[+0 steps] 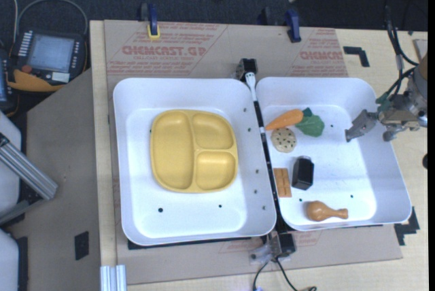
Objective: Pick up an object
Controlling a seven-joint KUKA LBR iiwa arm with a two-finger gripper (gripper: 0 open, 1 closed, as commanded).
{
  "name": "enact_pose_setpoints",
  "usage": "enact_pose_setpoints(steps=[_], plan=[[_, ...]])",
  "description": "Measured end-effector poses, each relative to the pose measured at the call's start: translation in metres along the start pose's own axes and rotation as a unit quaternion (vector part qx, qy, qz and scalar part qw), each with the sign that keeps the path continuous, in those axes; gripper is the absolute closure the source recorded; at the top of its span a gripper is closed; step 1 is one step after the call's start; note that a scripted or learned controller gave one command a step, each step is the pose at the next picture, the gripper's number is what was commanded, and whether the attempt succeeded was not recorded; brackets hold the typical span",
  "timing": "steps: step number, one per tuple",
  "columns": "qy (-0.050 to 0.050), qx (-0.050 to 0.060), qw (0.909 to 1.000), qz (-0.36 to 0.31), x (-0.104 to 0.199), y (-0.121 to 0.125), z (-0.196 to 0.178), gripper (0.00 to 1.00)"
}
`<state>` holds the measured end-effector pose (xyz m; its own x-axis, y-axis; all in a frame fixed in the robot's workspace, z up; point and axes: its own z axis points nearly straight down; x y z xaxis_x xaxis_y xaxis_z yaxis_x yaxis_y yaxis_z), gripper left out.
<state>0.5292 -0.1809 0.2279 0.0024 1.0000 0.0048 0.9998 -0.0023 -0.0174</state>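
Observation:
The right bin (389, 174) holds a toy carrot (284, 120) with a green leafy top (310, 125), a speckled cookie (283, 140), a black block (302, 173), a brown wafer (282, 182) and a toy drumstick (325, 212). My gripper (374, 131) hangs over the right bin's right side, its two grey fingers spread open with nothing between them. It is well to the right of the carrot and above the bare bin floor, apart from every object.
The left bin (129, 147) holds a yellow divided plate (194, 150). A black divider bar (258, 126) runs between the bins. Two blue clamps (153, 18) stand at the board's back edge. A handheld control pad (47, 55) lies at the far left.

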Motion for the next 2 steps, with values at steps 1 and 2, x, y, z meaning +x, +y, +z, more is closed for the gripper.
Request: enact_pose_setpoints(steps=[1, 2], plan=[[-0.001, -0.005, 1.0000, -0.001, 0.000, 0.002, -0.005, 0.00], [0.000, -0.002, 1.0000, -0.001, 0.002, 0.002, 0.042, 0.00]])
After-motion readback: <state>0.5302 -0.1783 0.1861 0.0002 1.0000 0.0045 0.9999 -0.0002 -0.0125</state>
